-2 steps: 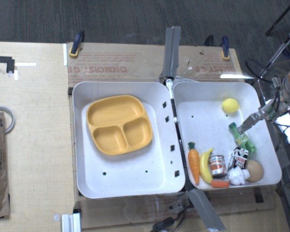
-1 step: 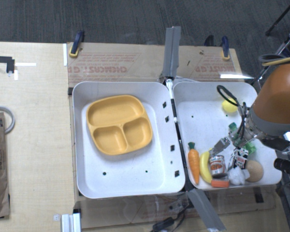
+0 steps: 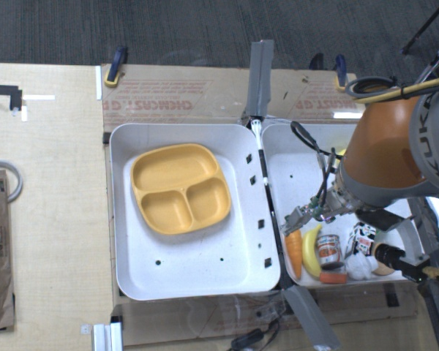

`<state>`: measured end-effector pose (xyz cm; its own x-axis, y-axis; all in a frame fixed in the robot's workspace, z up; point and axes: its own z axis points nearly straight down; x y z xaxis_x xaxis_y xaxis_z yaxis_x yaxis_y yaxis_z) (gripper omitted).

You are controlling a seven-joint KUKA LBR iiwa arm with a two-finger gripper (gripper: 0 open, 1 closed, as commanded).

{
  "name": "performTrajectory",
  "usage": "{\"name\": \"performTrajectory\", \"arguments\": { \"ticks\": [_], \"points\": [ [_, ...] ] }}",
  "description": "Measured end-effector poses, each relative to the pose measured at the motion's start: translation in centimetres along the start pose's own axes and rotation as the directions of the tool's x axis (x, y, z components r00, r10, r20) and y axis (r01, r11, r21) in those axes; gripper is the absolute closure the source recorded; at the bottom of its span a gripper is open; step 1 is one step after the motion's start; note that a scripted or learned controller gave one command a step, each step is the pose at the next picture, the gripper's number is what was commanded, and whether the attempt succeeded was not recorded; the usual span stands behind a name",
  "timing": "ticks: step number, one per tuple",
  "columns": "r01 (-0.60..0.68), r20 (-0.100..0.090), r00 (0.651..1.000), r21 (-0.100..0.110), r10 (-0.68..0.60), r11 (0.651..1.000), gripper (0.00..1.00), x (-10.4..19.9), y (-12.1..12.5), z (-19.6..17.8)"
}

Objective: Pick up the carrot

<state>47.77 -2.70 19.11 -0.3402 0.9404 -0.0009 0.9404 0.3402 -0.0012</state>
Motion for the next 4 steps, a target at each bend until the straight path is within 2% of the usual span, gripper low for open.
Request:
{"name": "performTrajectory", "arguments": {
  "ticks": [1,2,3,4],
  "points": [
    [0.109,0.000,0.994,0.000,-0.109,0.994,0.00,-7.5,-2.8,9.9],
    [0.161,0.001,0.987,-0.002,-0.161,0.987,0.00,-12.1,6.5,9.9],
    [0.162,0.004,0.987,-0.003,-0.162,0.987,1.00,-12.1,6.5,8.9],
    [0.242,0.002,0.970,-0.003,-0.242,0.970,1.00,-6.2,13.3,-0.1]
  ]
}}
